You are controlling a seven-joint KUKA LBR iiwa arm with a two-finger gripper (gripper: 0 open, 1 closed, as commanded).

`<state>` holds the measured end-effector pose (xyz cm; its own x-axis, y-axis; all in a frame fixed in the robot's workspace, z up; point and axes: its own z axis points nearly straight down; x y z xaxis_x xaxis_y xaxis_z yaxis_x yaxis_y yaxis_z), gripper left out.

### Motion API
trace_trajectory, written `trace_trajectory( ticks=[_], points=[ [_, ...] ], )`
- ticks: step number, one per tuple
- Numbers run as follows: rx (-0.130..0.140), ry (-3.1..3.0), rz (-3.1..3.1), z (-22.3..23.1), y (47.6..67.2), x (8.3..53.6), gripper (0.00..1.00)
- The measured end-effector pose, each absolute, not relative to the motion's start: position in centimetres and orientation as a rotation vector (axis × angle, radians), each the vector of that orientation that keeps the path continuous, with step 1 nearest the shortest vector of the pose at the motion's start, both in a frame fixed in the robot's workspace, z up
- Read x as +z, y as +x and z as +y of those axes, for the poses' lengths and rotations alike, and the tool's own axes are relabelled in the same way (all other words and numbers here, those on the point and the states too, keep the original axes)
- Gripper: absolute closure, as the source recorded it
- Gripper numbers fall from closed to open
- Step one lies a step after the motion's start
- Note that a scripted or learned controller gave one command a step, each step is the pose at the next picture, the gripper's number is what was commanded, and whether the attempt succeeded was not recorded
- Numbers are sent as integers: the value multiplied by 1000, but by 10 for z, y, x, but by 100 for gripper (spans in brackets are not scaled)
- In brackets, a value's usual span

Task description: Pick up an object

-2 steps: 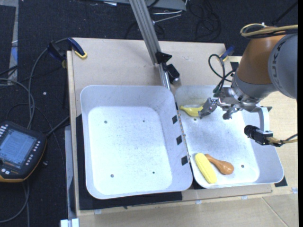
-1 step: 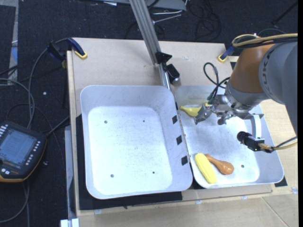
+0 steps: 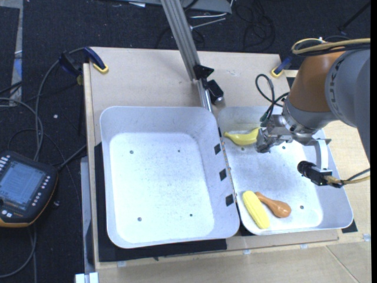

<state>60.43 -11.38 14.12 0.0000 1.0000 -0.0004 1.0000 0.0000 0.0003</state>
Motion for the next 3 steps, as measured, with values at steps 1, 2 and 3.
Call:
trace_trajectory(
  ticks=[1,2,3],
  points=[
    [5,2219,2218,-120,603,202,100],
    [5,2218,2219,-120,604,255,100],
    [0,2218,2226,-74,597,244,100]
  ],
)
